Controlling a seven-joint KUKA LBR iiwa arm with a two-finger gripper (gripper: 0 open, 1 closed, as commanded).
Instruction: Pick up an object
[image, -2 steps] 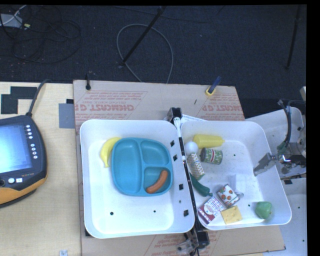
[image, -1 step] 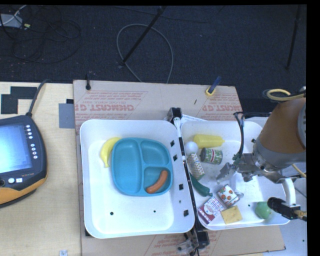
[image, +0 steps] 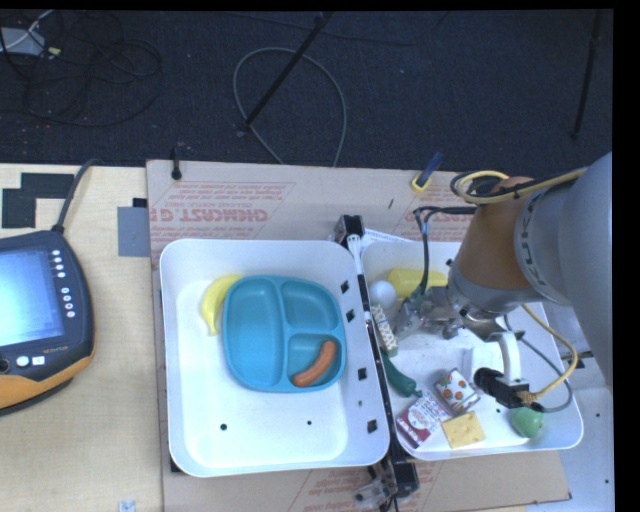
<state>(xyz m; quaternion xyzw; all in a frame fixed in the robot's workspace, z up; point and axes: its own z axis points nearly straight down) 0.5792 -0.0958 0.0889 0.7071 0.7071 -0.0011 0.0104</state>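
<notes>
The pincer (image: 432, 318) hangs low in the right white plastic bin (image: 570, 425), at about 10 o'clock within it (its grip cannot be told). A small white ball (image: 382, 292) lies near, at its 10 o'clock, and a yellow wedge of toy cheese (image: 462, 431) sits toward 5 o'clock. In the left bin (image: 190, 400), a blue sectioned plate (image: 265, 330) holds an orange toy sausage (image: 316, 364).

Even overhead light, soft focus (dim background)

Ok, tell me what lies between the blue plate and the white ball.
In the camera view, the bins' adjoining rims separate the blue plate from the white ball.
</notes>
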